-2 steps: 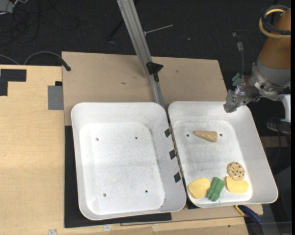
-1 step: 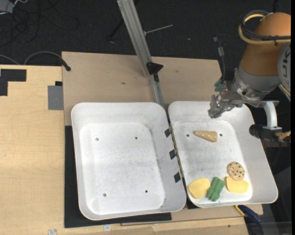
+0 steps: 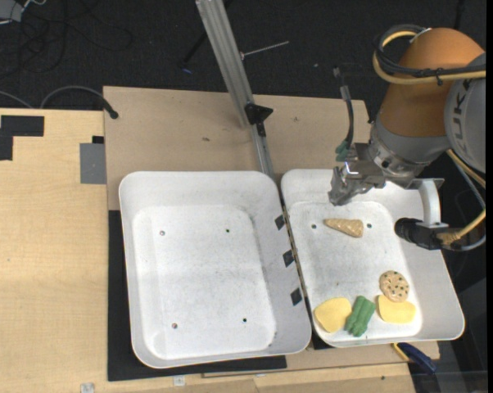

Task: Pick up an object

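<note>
In the right bin (image 3: 443, 322) a tan wedge-shaped piece (image 3: 346, 227) lies near the middle top. Along the bin's front lie a yellow piece (image 3: 332, 314), a green piece (image 3: 361, 315), another yellow piece (image 3: 395, 310) and a round brown cookie (image 3: 393, 285). My gripper (image 3: 342, 189) hangs over the bin's back left part, just above and behind the tan wedge. No object shows between its tips.
The left bin (image 3: 140, 219) lies beside the right one, joined by black clips (image 3: 288, 258). A slanted metal rail (image 3: 230, 64) rises behind the bins. A black cable connector (image 3: 418, 233) sticks in over the right bin's right edge.
</note>
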Controlling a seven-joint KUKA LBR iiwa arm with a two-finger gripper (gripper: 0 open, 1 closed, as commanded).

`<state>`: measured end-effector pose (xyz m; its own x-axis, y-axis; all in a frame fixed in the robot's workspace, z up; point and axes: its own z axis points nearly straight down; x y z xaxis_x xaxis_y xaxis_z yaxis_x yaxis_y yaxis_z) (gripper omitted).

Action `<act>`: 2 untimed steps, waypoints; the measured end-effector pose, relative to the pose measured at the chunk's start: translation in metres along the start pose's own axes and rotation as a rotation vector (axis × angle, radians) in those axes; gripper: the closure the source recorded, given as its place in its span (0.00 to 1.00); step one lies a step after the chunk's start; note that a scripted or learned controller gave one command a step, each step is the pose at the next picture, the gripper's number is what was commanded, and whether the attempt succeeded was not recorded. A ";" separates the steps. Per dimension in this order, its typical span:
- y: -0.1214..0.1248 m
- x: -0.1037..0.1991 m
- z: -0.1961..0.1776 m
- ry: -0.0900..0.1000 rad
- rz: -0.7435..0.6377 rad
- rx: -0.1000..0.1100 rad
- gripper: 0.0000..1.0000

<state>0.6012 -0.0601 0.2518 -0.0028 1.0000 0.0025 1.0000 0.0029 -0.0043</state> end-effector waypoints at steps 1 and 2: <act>-0.031 0.054 0.004 0.000 -0.001 0.002 1.00; -0.056 0.104 0.003 0.000 -0.001 0.002 1.00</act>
